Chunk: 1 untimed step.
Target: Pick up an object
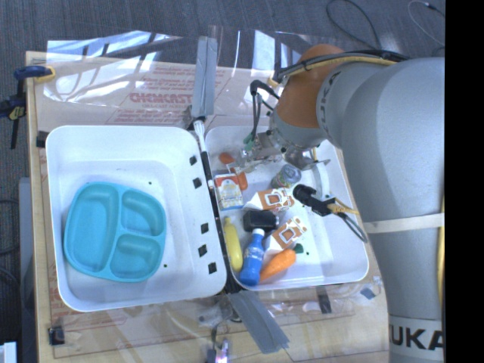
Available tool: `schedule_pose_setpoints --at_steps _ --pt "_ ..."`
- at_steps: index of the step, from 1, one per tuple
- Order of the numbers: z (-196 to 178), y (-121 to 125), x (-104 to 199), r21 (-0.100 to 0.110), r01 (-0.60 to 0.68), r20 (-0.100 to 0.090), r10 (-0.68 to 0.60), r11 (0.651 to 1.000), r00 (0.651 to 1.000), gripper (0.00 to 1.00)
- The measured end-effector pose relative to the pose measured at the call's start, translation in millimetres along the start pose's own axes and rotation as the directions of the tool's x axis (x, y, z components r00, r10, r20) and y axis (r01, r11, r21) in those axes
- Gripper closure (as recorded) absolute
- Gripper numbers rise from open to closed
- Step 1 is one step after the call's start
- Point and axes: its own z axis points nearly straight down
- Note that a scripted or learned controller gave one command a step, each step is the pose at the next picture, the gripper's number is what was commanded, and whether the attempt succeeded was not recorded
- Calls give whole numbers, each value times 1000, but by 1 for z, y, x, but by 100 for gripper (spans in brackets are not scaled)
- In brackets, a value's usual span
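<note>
My gripper [261, 150] hangs low over the far part of the right bin [344, 259], below the orange band of the wrist. Just left of it lies a small orange piece [227, 158]. A grey round can [286, 177] sits right beside it toward the front. Nearer the front lie an orange-and-white packet [229, 191], two small printed cards [274, 200] [290, 234], a black block [259, 219], a yellow banana [233, 245], a blue bottle [254, 260] and an orange carrot [277, 263]. I see nothing held by the gripper.
The left bin [57, 150] holds a light blue divided plate [115, 231]. A ridge with black clips [204, 203] separates the two bins. The bulky grey arm [393, 150] covers the right side of the bench.
</note>
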Motion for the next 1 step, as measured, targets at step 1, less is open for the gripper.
schedule_pose_setpoints --at_steps 1 --pt "2 1 5 1 6 -6 -6 1000 1000 0"
